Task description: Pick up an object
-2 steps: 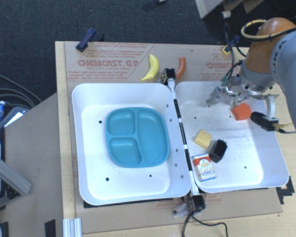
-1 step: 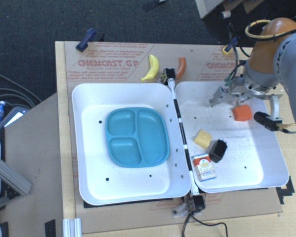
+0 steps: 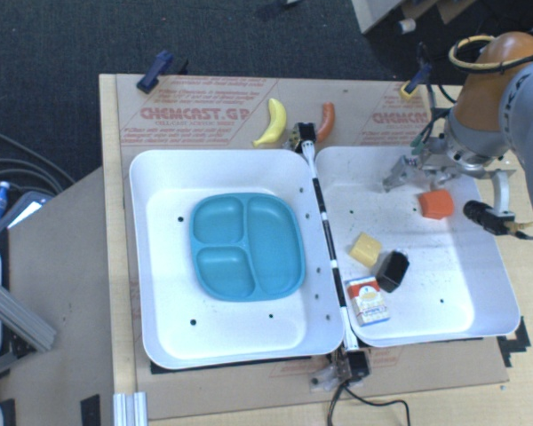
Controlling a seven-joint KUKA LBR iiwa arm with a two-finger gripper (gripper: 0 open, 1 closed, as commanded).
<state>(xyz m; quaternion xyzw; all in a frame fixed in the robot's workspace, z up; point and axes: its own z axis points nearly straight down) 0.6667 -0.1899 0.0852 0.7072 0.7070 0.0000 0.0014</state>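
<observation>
The right bin (image 3: 480,313) holds several small objects. An orange block (image 3: 436,204) lies near its far right side. A yellow block (image 3: 366,248), a black object (image 3: 392,271) and a red and white carton (image 3: 369,302) sit close together near the bin's left wall. My gripper (image 3: 422,178) hangs over the far part of this bin, just beyond the orange block. It is open, its fingers spread apart with nothing between them.
The left bin (image 3: 155,185) holds a blue divided plate (image 3: 247,245). A banana (image 3: 272,122) and an orange sausage-shaped item (image 3: 325,121) lie on the board beyond the bins. The arm's orange band (image 3: 502,56) rises at the upper right. Cables lie at the left.
</observation>
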